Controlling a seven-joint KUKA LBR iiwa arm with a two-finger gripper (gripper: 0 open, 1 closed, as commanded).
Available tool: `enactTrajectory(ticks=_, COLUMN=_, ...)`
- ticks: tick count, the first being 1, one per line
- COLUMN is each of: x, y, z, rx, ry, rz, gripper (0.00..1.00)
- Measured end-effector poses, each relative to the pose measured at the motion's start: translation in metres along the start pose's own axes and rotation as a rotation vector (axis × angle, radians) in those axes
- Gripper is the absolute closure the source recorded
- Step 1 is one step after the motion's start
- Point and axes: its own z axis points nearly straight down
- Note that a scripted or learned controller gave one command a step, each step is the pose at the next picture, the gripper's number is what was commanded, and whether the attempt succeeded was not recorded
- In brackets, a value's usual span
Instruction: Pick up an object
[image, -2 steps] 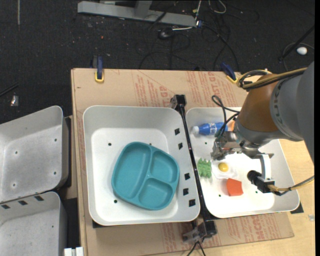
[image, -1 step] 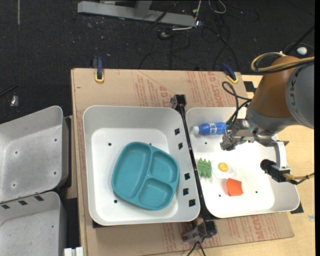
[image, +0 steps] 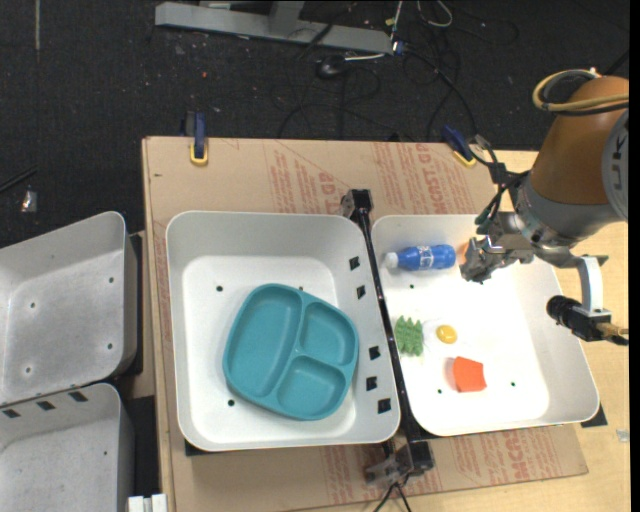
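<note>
In the right bin (image: 560, 400) lie a small bottle with a blue label (image: 424, 258) at the back left, a green leafy piece (image: 409, 335), a small yellow piece (image: 446, 334) and an orange block (image: 469, 374). My gripper (image: 481, 262) hangs over the back of this bin, just right of the bottle's blue end. Nothing shows between its fingers.
The left bin (image: 190, 300) bears a teal divided plate (image: 290, 351). A black divider (image: 378, 310) runs between the bins. Two white trays (image: 60, 290) lie off the bench at the left. Clamps (image: 199, 140) sit at the board's back edge.
</note>
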Motion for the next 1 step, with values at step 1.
enactTrajectory(ticks=1, x=-0.0003, y=0.0015, z=-0.0532, rx=0.0, ry=0.0, rz=-0.001, gripper=1.0)
